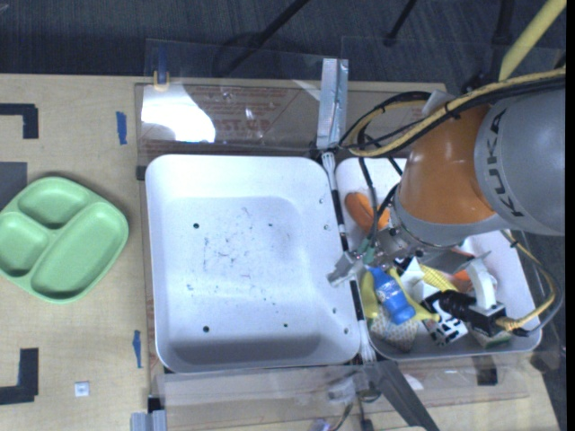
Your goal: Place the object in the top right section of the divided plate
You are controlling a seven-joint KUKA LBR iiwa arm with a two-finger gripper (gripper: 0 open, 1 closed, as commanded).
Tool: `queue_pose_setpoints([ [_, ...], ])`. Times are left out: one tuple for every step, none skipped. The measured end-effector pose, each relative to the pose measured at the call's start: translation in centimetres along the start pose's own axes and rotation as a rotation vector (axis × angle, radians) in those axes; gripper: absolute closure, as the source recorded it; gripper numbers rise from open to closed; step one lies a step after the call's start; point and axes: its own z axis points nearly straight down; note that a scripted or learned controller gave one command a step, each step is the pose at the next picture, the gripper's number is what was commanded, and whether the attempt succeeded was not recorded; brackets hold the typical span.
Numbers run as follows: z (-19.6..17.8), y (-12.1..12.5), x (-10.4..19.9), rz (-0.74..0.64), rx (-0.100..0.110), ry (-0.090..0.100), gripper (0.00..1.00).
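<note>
Cluttered right bin (526, 281) holds a blue object (393, 296) beneath my hand (364, 257); grip state cannot be determined. Green divided plate (59, 237) sits on worktop (72, 115), far left.

Green divided plate (61, 239) — three sections, flat on the bench, far left, well apart from the bins.

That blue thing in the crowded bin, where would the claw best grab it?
Probably across the narrow middle of the blue object, coming straight down from above. It lies lengthwise, flat on the pile in the right bin, with clutter crowding its ends, so its long sides look the most open.
</note>
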Motion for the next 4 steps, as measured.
queue_pose_setpoints([
  [-1.0, 0.1, -0.1, 0.001, -0.002, -0.001, 1.00],
  [-11.6, -0.8, -4.4, -0.257, -0.002, -0.002, 1.00],
  [-0.1, -1.7, 0.2, -0.627, 0.000, 0.001, 1.00],
  [-0.1, 0.1, -3.3, -0.664, -0.002, -0.002, 1.00],
])
